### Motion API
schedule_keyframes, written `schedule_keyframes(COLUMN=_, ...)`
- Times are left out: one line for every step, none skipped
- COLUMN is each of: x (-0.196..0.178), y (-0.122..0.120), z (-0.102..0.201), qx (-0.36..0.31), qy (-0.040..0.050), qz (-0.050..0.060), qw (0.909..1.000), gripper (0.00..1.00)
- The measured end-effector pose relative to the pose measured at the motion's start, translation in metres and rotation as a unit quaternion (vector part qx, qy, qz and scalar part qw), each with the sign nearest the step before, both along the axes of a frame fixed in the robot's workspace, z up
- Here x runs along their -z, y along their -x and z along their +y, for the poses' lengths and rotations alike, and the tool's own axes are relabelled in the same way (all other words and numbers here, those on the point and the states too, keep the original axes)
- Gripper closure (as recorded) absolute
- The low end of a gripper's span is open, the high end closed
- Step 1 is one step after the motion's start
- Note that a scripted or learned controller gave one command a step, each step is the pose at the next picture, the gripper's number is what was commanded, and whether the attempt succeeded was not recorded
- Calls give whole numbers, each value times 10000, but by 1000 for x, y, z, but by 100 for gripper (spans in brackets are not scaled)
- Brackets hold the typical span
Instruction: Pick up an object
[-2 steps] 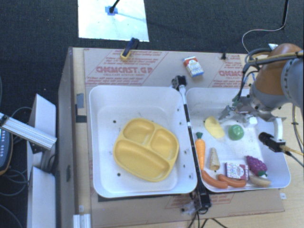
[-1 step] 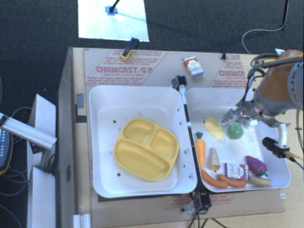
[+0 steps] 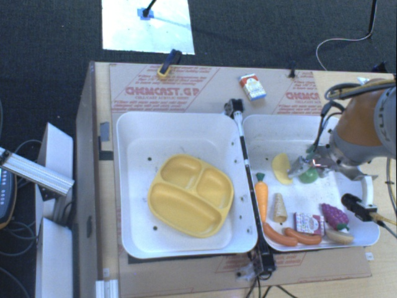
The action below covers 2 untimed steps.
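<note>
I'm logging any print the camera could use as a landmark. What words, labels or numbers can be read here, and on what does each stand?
"CHEMCAST GP": red print on the brown sheet under the bins, left of centre; it repeats at the right, partly cut off.
Smaller red lines around it: too blurred to read.
Small red and white box behind the bins: print too small to read.
Red and white packet in the right bin: label unreadable.

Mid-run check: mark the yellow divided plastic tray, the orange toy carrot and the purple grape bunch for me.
yellow divided plastic tray (image 3: pixel 190 195), camera view, on the ridge between its compartments.
orange toy carrot (image 3: pixel 262 198), camera view, mid-body.
purple grape bunch (image 3: pixel 334 215), camera view, centre of the cluster.
</note>
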State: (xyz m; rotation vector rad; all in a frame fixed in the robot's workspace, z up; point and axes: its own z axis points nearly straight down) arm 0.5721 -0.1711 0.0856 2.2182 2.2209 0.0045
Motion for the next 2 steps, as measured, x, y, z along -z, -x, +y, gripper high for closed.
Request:
schedule_keyframes(x=-10, y=0, z=0, qx=-1, qy=1, qz=-4, qw=10000, gripper=100)
schedule_keyframes(x=-116, y=-28, z=81, qx=-15, qy=-2, qz=-5, qw=10000, gripper=100)
